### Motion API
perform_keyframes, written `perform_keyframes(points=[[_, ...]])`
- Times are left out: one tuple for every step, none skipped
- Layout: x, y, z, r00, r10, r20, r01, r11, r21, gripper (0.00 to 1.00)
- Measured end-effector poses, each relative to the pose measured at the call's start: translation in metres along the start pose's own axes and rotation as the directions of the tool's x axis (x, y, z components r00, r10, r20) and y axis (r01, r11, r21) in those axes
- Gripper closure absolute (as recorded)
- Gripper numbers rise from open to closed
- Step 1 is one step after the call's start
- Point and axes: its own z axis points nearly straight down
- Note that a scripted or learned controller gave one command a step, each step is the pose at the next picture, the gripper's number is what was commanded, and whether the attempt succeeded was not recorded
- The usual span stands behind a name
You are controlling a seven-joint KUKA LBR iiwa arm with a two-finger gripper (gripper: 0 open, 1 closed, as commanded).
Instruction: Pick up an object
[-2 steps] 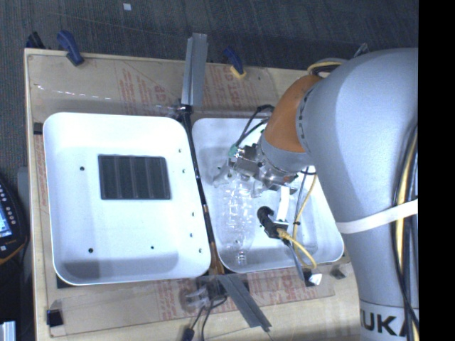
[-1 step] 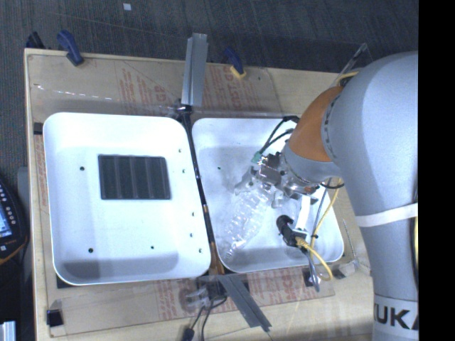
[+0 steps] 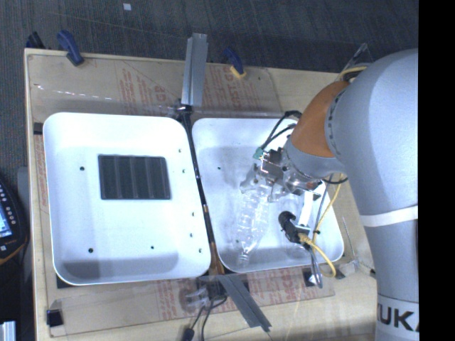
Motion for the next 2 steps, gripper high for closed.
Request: perform_keyframes(points=[[0.034, 0.029, -0.083, 0.995, -0.097, 0.004, 0.097, 0.995, -0.001, 1.0], [0.09, 0.052, -0.158, 0.98, -0.199, 0.005, 0.199, 0.98, -0.002, 1.0]])
